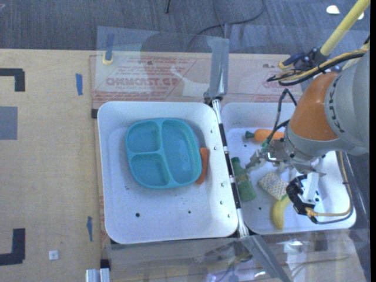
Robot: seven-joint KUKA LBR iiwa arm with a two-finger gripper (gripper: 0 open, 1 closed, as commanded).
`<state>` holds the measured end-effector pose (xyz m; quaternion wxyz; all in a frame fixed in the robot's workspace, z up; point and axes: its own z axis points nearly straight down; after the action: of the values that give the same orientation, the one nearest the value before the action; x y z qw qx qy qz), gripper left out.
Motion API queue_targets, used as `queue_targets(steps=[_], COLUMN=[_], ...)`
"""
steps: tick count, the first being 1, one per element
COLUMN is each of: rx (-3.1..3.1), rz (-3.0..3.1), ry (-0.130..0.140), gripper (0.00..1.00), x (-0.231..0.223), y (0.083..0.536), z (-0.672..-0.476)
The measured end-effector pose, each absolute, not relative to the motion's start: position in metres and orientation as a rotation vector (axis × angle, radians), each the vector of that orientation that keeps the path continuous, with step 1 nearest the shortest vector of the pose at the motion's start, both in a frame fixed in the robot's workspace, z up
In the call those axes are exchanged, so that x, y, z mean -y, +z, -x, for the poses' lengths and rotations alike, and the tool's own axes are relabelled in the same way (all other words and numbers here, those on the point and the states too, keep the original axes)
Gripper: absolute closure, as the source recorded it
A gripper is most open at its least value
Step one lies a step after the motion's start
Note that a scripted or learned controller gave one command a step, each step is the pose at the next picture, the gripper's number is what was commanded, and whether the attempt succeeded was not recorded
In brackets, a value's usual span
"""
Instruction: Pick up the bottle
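**Bottle not yet lifted: gripper low over the bin, just beside it**

The green bottle [241,181] lies on the floor of the bin on the view's right [252,217], lengthwise along the wall it shares with the other bin, about midway between that wall's two corners. The gripper [263,156] hangs close to the bottle's far end but off to the side, not on it, and nothing sits in its grasp. I cannot tell whether it is apart or together. A speckled pad [271,184] and a banana [278,212] lie just beside the bottle toward the bin's near edge. By my reading, the approach is partly made; aligning, gripping and lifting all remain.
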<state>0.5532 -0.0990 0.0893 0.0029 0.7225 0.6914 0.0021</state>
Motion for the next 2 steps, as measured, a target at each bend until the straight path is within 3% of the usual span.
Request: queue_targets(steps=[1,2], rx=[-2.396,-2.061], rz=[-2.033,-2.357], ry=[0.001,0.008], gripper=[0.00,0.00], x=[0.166,0.117], y=[0.096,0.089], z=[-0.504,-0.482])
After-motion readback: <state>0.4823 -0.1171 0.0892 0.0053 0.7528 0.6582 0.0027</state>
